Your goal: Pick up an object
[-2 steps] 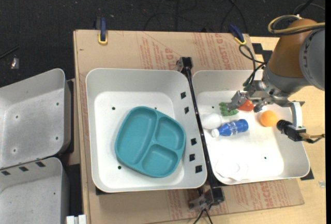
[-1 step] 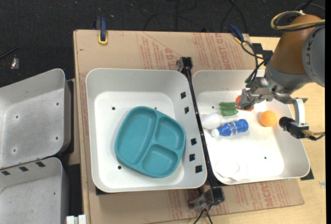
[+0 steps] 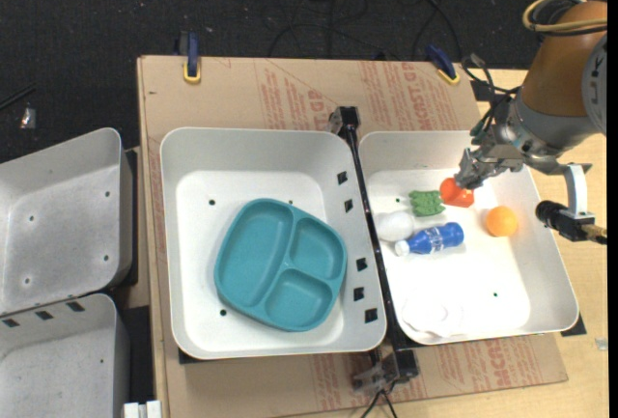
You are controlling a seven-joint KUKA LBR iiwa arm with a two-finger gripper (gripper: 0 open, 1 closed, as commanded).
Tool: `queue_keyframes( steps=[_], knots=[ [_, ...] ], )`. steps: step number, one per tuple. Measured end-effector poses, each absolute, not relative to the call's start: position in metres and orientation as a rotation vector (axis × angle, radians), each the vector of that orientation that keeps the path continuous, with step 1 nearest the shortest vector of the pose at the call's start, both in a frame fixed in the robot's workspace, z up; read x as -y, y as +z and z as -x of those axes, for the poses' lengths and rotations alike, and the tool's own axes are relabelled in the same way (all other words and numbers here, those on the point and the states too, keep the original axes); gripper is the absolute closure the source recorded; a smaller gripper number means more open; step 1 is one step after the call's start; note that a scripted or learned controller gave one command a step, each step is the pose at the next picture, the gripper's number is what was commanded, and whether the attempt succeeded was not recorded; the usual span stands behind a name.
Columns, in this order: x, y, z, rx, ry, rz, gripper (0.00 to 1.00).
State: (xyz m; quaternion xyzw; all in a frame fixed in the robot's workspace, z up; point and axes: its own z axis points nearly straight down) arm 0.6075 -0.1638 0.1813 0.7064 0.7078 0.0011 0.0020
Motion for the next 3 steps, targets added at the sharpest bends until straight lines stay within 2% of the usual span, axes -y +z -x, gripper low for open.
queue_keyframes(
  steps=[2, 3],
  knots=[
    [0.161, 0.294, -0.614, -2.221, 0.005, -2.213, 1.00],
    [0.116, 0.293, -0.593, -2.229, 0.000, -2.216, 1.00]
  ],
)
